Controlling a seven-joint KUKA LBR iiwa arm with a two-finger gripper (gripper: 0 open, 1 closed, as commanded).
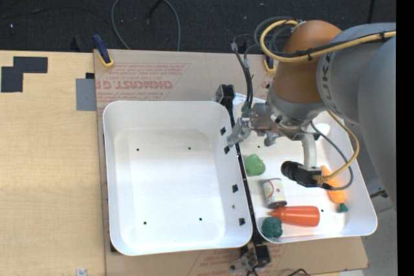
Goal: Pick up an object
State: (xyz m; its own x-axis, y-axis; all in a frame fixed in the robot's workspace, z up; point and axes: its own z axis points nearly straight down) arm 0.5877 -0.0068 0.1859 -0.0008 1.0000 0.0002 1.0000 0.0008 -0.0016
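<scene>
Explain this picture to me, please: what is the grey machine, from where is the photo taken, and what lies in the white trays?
The grey machine is a robot arm with an orange band, reaching in from the picture's right. One camera, fixed above the bench, looks down at a slant. The arm ends in its tool, near the wall between the left bin and the right bin. Whether it holds anything, I cannot tell. The right bin holds a green lump, a small can, an orange bottle, a dark green ball and a carrot.
</scene>
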